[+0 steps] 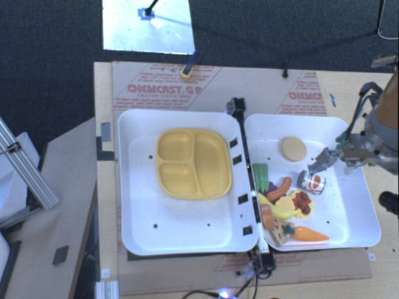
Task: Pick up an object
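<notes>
My gripper (319,166) reaches in from the right over the right bin (349,129), low above its middle. Its tip sits just above and touching or nearly touching a small red-and-white can (315,184). A tan round cookie (293,148) lies to the upper left of the tip. Along the bin's left and front lie a green piece (260,175), a sausage (278,189), a yellow banana (283,207), dark red berries (303,199) and an orange carrot (310,234).
The left bin (140,229) holds a yellow divided plate (192,164). A black-clipped divider (244,167) separates the two bins. The arm's grey wrist (380,136) hangs over the right bin's right rim.
</notes>
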Controlling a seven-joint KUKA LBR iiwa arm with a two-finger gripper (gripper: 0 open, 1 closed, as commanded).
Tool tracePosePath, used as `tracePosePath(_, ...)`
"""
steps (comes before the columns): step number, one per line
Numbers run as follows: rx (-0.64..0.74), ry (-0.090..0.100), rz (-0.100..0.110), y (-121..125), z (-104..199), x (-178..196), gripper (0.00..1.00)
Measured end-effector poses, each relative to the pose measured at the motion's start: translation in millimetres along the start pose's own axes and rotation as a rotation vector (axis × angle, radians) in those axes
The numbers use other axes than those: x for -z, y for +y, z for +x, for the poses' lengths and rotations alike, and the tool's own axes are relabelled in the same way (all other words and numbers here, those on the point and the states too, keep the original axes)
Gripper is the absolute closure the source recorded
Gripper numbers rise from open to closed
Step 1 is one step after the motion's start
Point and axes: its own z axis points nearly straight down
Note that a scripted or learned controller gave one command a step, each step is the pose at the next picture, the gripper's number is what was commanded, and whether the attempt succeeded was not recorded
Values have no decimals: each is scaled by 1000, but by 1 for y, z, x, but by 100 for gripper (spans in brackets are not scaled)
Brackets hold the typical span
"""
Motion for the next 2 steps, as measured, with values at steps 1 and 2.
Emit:
tracePosePath(1, 2, -2, -10, 2, 0, 5, 0)
tracePosePath(2, 0, -1, -5, -1, -5, -56, 0)
